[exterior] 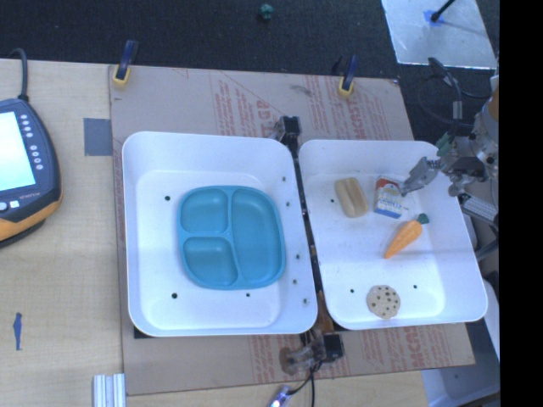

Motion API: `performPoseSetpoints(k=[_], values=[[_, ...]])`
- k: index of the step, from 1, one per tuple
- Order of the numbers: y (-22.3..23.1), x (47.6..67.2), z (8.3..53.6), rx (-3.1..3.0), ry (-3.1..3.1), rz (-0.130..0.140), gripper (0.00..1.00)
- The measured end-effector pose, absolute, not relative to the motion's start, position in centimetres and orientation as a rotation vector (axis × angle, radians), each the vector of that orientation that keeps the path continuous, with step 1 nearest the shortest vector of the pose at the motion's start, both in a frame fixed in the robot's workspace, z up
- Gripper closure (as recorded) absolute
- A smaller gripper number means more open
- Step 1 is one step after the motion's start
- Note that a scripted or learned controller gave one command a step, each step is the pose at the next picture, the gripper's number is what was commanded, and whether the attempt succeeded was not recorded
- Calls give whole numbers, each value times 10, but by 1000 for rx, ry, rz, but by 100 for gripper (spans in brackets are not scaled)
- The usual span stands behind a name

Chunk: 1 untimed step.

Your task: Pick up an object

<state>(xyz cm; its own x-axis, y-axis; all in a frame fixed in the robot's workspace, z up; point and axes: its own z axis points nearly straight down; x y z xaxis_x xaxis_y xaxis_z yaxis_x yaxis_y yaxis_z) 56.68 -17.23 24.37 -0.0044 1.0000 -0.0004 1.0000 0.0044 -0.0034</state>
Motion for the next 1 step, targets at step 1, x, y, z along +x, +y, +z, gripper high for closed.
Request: performPoseSetpoints(k=[1], values=[[-212, 560, 132, -2214, -2224, 7, 0]])
